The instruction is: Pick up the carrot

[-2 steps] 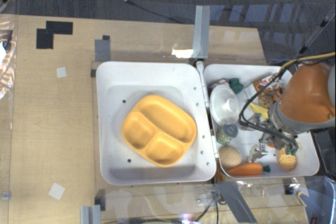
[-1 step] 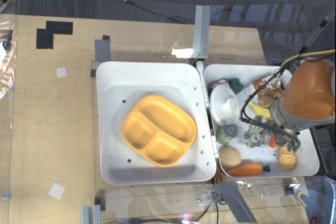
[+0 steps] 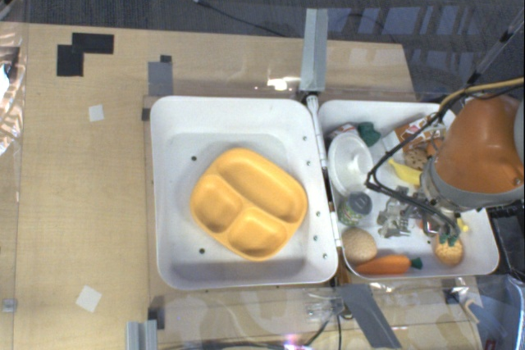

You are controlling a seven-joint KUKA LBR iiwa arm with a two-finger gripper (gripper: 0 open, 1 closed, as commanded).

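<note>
No text, label, brand, number or sign can be read anywhere. Printed packaging (image 3: 414,135) is seen in the right bin (image 3: 484,258), but its lettering is too blurred.

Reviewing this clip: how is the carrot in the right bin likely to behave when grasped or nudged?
The carrot looks like a smooth, rigid toy, so it probably stays stiff but may slip. Its rounded, tapered body lies flat near the bin's front wall, so a nudge would likely roll it. The beige egg-like ball sits close against it and may crowd a grasp.
</note>
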